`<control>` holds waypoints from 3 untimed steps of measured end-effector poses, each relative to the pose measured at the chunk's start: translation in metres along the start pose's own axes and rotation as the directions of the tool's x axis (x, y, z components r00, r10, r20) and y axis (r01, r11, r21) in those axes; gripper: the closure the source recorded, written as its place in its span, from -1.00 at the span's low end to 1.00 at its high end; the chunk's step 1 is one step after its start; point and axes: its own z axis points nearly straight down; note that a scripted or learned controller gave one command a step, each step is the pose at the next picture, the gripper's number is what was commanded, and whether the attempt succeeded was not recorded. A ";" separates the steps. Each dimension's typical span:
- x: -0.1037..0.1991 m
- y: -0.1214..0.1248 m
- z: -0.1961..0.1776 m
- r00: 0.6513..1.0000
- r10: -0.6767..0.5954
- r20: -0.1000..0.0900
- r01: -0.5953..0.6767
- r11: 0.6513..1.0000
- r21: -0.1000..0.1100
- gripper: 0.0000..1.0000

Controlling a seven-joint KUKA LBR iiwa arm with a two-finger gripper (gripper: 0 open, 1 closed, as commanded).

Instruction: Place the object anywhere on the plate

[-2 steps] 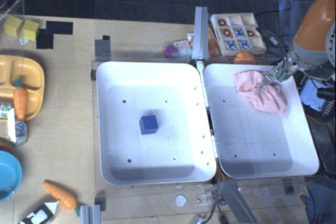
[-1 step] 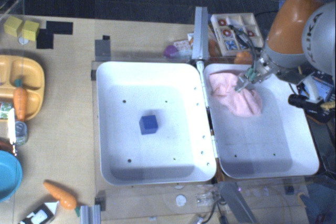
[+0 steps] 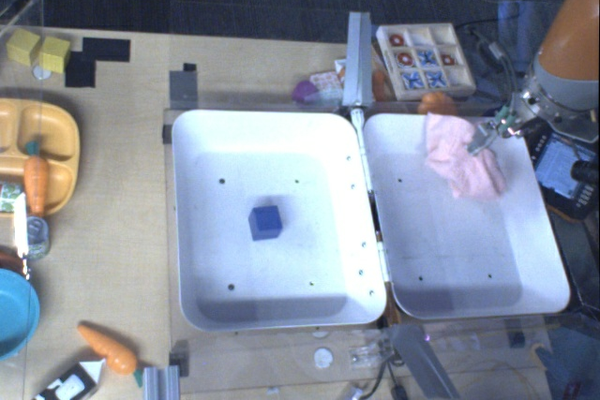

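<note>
Where pincer [image 3: 486,141] meets pink cloth [image 3: 459,155], tips blurred

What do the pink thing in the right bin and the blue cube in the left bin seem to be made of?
Pink thing: seemingly soft cloth, matte; it lies crumpled in folds with an uneven outline. Blue cube: rigid, with straight edges and a flat, dull top; perhaps foam, wood or plastic, the view leaves it open.

No word, number or brand can be read anywhere; the only signs are red and blue cross-like marks on the squares of a small game board [image 3: 421,59] on the worktop [image 3: 112,201], upper right of the frame.
</note>
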 end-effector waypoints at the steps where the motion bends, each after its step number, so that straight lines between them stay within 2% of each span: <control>1: 0.080 0.072 0.031 0.941 0.338 -0.004 -0.338 0.941 0.007 1.00; 2: 0.042 0.046 0.081 0.930 0.369 -0.003 -0.369 0.929 0.008 1.00; 3: 0.034 0.014 0.017 0.886 0.464 -0.002 -0.464 0.886 0.009 1.00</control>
